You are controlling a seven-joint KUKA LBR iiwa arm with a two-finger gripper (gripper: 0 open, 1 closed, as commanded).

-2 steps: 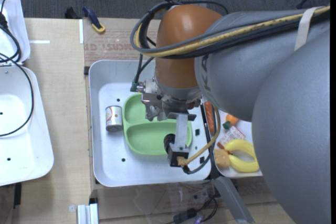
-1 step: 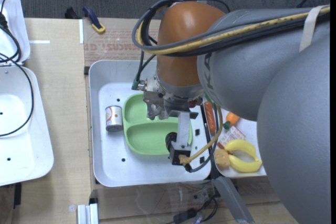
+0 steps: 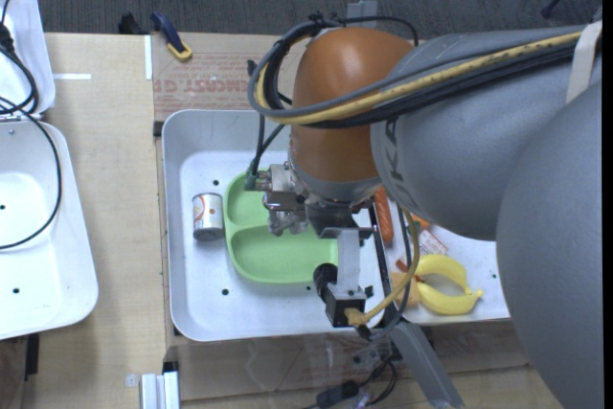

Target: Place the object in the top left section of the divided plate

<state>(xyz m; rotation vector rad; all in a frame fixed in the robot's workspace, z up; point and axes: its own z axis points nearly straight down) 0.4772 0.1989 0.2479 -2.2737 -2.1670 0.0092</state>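
Nearest the camera, the right bin's (image 3: 192,321) front rim runs along the bench (image 3: 105,72). Just inside it on the right lies a banana (image 3: 445,287), curled against the near corner and well clear of the plate.

Farther in, the green divided plate (image 3: 278,263) sits in the middle of the bin floor, its bare near section in plain sight. The hand (image 3: 287,211) hangs over the plate's far left part, which fits the task: that is the section to be filled. The arm's orange band (image 3: 345,101) and its cables cover the fingers, so I cannot tell whether they are spread or closed, or whether anything is between them.

Just left of the plate's rim lies a small can (image 3: 207,215) on its side on the bin floor, outside the plate; it may be the object meant, though that is a guess. An orange carrot-like piece (image 3: 384,215) shows right of the hand.

Farthest left, the second bin (image 3: 67,302) carries a loose black cable (image 3: 43,168).
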